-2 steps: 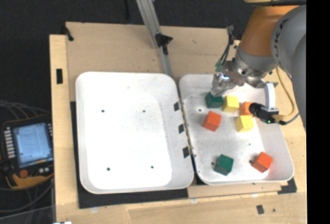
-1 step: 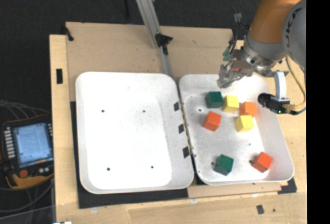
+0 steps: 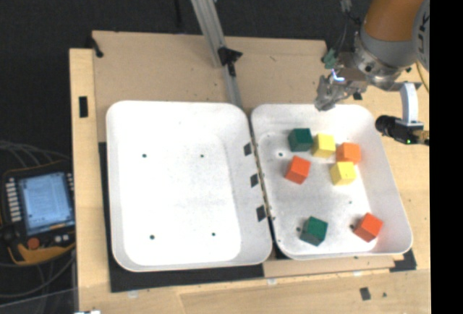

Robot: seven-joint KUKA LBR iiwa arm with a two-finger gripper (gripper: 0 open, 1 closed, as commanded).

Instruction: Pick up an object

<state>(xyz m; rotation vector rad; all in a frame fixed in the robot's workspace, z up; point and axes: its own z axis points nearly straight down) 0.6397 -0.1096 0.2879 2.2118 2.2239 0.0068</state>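
Nearest the camera, along the front of the right shallow white plastic bin [image 3: 387, 182], lie a small dark green cube [image 3: 314, 230] and, toward the right corner, a small orange-red cube [image 3: 368, 226], well apart from each other. Further back sits a looser cluster: an orange-red block [image 3: 297, 169] near the bin's left side, a yellow cube [image 3: 343, 173] to its right, then a second dark green cube [image 3: 300, 139] just beside a second yellow cube [image 3: 324, 145], with an orange cube [image 3: 349, 153] close by. Any of these could serve as the object to pick; the front pair probably offer the easiest approach, since nothing crowds them. The left shallow white plastic bin [image 3: 123, 182] lies alongside, likely the drop place. At the far edge of the right bin hangs the two-finger gripper [image 3: 331, 98], above the rim and apart from every cube, seemingly poised before a descent. Whether its jaws stand apart or together I cannot tell; nothing is seen between them.
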